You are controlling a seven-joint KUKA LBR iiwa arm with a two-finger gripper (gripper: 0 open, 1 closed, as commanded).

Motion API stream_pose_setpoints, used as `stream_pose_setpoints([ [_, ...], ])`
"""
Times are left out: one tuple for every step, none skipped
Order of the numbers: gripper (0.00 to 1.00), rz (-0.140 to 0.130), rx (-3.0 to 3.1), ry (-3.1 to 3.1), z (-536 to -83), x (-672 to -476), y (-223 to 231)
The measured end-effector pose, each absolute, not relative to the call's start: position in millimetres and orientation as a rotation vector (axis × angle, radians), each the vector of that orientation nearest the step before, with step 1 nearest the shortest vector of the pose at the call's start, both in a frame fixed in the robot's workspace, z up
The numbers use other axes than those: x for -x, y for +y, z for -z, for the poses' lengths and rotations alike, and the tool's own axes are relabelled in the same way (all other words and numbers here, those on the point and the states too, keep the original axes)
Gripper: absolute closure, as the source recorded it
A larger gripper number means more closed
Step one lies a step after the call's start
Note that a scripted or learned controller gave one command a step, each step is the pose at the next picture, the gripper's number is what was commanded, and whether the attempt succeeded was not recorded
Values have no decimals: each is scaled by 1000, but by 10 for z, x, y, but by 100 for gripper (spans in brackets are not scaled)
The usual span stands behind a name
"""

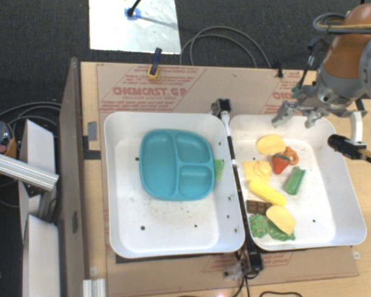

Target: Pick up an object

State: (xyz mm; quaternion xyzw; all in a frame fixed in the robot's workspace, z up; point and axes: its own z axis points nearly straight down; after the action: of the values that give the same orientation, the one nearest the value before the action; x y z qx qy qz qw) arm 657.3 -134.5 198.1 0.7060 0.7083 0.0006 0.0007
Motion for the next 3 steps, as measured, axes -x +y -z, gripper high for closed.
stream_pose_setpoints([
  [0,5,-2225,2228,-786,-6044,-1081],
  [0,-7,-2211,2225,-859,-6497,-1020],
  [0,1,-2223,2221,-845,-6078,-1278],
])
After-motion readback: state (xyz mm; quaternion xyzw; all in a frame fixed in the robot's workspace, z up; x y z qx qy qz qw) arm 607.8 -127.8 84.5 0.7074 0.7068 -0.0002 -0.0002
